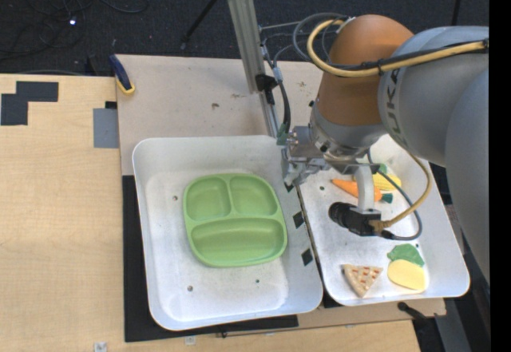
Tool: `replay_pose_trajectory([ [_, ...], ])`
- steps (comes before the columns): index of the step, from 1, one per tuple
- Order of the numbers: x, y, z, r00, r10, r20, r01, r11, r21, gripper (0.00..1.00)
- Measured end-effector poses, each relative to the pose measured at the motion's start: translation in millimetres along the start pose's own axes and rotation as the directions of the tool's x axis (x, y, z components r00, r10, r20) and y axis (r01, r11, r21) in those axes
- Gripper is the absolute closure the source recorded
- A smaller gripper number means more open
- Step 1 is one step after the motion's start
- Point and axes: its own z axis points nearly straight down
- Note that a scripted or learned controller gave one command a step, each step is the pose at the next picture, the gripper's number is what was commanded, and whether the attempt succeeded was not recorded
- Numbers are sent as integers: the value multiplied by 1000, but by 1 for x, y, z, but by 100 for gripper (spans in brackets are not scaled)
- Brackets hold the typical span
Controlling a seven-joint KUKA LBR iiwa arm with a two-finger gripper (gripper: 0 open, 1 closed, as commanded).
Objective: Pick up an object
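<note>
Hanging low between left bin [156, 183] and right bin [375, 255].
Gripper [295, 169] just beside green plate [235, 219]; grip impossible to tell.

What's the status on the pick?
Gripper down at the seam between bins. Carrot, pizza slice, yellow fruit lie loose in right bin. Green plate in left bin, clear of them.

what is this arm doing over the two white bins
The robot arm reaches in from the right, with its claw low over the edge where the two bins meet. The left bin holds a green divided plate. The right bin holds toy food: a carrot, a pizza slice and a yellow piece with green leaves. All of them lie in the bin, none lifted.
</note>
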Motion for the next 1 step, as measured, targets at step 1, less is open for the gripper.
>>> replay_pose_trajectory([
  [1,56,-1,-4,1000,-1,0,1,1000,0,100],
])
